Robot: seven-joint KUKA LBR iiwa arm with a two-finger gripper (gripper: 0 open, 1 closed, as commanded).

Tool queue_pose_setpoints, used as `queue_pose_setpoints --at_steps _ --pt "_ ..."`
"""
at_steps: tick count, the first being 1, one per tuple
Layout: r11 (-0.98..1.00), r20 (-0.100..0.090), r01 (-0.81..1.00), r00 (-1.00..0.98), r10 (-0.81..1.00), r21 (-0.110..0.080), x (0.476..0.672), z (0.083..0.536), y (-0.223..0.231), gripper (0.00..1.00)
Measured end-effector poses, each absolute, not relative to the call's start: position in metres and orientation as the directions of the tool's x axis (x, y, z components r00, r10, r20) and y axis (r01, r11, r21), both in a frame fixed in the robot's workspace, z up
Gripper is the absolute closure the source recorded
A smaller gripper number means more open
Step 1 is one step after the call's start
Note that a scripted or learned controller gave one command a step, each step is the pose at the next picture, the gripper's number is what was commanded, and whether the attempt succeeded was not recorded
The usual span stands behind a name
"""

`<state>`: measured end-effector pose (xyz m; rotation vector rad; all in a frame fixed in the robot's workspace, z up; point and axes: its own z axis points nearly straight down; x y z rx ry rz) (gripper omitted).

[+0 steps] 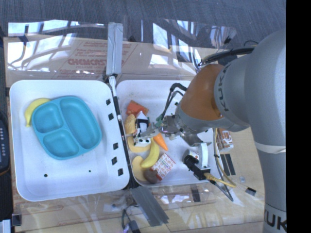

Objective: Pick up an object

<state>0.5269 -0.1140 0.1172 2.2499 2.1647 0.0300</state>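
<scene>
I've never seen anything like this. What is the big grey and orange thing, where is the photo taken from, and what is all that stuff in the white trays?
The big shape is a robot arm, grey with an orange band, reaching in from the right. One fixed camera looks down on it from above the bench. Below sit two shallow white bins. The left bin holds a blue divided plate with a yellow banana-like toy tucked under its edge. The right bin holds a jumble of toy food: bananas, an orange carrot, a small printed box. The arm's gripper hangs over that pile; I cannot tell whether it holds anything.
</scene>
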Motion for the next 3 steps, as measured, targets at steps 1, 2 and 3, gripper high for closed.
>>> queue_pose_setpoints --at_steps 1,2,3 --pt "-0.054 0.001 0.998 0.054 0.999 0.033 0.550 0.110 -0.117 0.00" --pt "-0.046 0.003 0.998 0.046 0.999 0.042 0.553 0.124 -0.114 1.00" --pt "-0.047 0.003 0.998 0.047 0.999 0.040 0.553 0.123 -0.114 0.00"
